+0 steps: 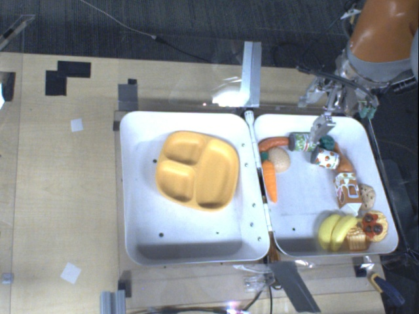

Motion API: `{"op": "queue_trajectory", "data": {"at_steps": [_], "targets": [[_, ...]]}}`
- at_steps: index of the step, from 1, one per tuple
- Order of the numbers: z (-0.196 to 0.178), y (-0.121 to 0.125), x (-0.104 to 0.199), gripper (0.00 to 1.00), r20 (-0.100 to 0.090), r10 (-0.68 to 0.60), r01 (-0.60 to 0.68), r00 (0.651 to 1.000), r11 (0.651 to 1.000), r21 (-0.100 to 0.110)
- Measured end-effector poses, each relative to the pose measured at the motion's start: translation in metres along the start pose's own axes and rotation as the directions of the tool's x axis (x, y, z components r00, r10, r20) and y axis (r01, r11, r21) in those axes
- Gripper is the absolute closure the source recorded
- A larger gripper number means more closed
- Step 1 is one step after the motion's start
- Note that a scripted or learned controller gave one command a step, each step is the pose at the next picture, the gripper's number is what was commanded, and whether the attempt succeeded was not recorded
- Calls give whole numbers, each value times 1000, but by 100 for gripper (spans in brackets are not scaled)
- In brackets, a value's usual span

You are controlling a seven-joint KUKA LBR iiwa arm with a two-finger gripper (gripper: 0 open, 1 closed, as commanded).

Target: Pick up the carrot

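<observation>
The carrot [269,180] is orange with a green top and lies lengthwise along the left wall of the right bin [298,201], its tip pointing toward the front. The gripper [323,128] hangs over the back of the right bin, to the right of the carrot and farther back, above a small teal and white toy [325,154]. It is well apart from the carrot. The grey arm with its orange band [383,12] comes in from the upper right.
A red sausage [273,142], a beige egg-like piece [280,160] and a green can [300,141] crowd the carrot's top end. Bananas [337,231] and several other toy foods line the right side. A yellow divided plate [196,170] sits in the left bin [137,227].
</observation>
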State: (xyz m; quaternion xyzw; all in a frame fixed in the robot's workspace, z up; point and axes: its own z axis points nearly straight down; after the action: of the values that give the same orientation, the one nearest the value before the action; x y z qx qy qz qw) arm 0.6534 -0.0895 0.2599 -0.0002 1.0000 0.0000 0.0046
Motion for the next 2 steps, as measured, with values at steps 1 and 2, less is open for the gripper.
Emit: {"op": "queue_trajectory", "data": {"at_steps": [1,2], "targets": [[141,-8,39,0,-4,-4,4,1000,1000,0],[161,-5,110,0,-4,36,-36,999,999,-1]]}}
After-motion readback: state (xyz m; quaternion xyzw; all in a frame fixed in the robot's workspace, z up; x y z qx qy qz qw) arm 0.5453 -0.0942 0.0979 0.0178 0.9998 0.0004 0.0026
